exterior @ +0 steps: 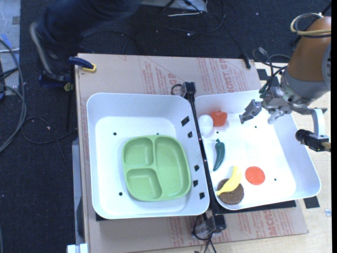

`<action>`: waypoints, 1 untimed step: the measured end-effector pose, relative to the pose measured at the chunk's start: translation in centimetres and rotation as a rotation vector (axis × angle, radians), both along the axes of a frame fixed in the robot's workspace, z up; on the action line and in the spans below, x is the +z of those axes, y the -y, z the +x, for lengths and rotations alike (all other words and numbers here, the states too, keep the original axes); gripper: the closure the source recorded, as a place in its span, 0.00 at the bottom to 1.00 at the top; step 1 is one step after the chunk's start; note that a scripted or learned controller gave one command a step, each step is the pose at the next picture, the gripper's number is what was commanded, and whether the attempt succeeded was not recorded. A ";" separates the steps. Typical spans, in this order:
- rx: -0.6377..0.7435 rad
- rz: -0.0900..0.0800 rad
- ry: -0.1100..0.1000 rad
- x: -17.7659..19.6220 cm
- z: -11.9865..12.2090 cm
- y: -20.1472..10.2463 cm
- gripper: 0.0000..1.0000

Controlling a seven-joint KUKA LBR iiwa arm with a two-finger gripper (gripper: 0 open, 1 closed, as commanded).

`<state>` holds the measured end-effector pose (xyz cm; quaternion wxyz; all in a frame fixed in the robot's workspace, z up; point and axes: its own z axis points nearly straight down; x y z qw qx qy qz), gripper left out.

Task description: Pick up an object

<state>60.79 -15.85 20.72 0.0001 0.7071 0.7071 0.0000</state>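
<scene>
Dark floor strewn with cables surrounds a cardboard-topped bench [137,75] bearing 2 shallow white bins side by side, with a robot arm [308,62] reaching in from the right.

Lying in the left bin [100,115] is a green plate [156,168] with 3 compartments. Toward its left side, the right bin [295,157] holds a white ball [205,123] touching a red-orange piece [219,118], a dark green pepper [219,154] just below them, and near the front edge a yellow banana [232,178] lying across a brown disc [231,194], with an orange disc [255,175] just beside them. Over the far right part of this bin hangs the gripper [261,111], its 2 fingers spread apart with nothing between them, near the red-orange piece but apart from it.
</scene>
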 end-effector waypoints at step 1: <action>0.000 0.000 0.002 2.4 -3.6 -0.4 0.00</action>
